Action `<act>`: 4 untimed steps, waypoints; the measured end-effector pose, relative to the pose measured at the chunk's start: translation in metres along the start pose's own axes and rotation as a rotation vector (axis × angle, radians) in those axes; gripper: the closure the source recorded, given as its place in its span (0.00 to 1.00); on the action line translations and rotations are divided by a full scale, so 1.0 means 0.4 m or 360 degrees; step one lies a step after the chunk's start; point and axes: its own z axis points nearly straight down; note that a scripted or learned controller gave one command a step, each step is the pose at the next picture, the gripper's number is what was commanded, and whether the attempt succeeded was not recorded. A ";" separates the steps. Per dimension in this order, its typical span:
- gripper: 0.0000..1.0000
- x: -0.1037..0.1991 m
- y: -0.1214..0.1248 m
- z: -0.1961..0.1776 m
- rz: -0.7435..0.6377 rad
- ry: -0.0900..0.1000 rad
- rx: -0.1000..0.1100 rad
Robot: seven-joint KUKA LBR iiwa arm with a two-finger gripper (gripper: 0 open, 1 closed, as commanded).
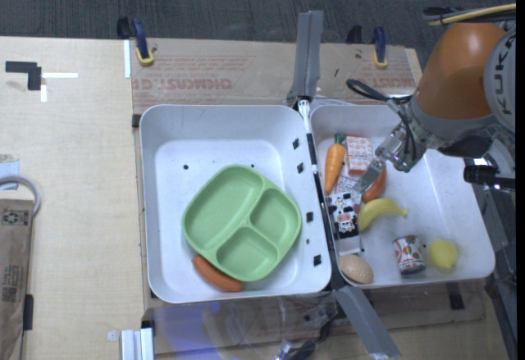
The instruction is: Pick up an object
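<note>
Sausage-shaped orange-red toy [375,183] lies in the right white plastic bin [459,186], just right of the orange toy carrot [333,166] and partly under the two-finger gripper [399,155], presumably lowered to grasp it, though whether its fingers are spread I cannot tell.

arm [463,79]: grey, orange band
bins [164,186]: white
divided plate [240,221]: light green
carrot [334,163]: orange, green top
box [358,155] beside gripper [399,155]: red-white
carton [344,213]: black-white, maybe cow print
banana [379,210], lemon [443,252]: yellow
</note>
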 end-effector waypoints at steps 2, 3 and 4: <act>1.00 -0.061 -0.081 0.118 0.0147 -0.0007 -0.0005; 1.00 -0.110 0.019 -0.122 0.0057 -0.0006 -0.0003; 1.00 -0.078 -0.092 -0.089 0.0635 0.0001 0.0003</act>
